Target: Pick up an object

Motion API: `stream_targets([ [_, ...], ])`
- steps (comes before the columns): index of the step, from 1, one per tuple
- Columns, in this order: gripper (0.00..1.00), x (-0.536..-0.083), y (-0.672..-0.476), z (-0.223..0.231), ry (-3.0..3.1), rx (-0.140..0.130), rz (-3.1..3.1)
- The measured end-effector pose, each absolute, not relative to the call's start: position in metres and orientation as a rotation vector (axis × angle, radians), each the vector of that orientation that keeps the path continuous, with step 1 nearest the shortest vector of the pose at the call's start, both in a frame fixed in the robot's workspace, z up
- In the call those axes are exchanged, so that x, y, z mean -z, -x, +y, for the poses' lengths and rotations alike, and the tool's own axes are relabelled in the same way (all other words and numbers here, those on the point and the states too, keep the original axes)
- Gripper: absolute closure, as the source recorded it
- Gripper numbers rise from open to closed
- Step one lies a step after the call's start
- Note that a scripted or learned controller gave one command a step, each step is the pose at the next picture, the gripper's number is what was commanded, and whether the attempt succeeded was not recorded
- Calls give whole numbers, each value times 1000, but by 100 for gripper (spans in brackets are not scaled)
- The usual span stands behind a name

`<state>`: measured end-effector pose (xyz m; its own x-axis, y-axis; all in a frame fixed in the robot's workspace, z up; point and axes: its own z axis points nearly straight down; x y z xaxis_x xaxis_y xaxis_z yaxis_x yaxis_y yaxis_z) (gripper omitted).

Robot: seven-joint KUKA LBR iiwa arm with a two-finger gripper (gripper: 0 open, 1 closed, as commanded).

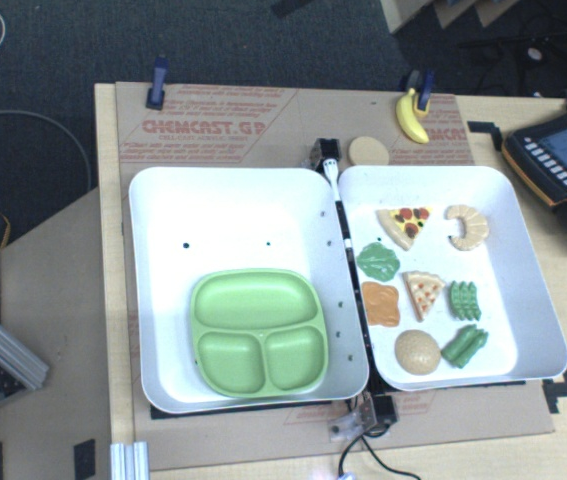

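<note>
Two shallow white bins sit side by side on a cardboard-covered tabletop (213, 128). The left bin (163, 218) holds a green divided plate (259, 330), lying flat toward its near edge. The right bin (523, 268) carries toy foods spread apart: a pizza slice (405, 224) and a pale croissant (467, 226) at the far side, a green lettuce leaf (377, 261), an orange toast piece (381, 304), a second smaller pizza wedge (423, 293), green beans (464, 300), a pea pod (464, 346) and a round tan bun (417, 351) nearest the camera. Beyond the bins, a yellow banana (411, 118) and a tan disc (368, 152) rest on the tabletop. The end effector's state cannot be told here.
</note>
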<state>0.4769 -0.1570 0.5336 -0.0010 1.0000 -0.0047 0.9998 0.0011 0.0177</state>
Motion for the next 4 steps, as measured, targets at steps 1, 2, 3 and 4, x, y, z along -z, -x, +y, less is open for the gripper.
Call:
stream_targets([
  [1,100,-330,-478,-136,-2232,14,2232],
  [2,100,-503,-481,-73,-2200,-24,2219],
  [3,100,-393,-479,-53,-2226,11,2229],
  [4,100,-544,-480,52,-2199,-28,2228],
])
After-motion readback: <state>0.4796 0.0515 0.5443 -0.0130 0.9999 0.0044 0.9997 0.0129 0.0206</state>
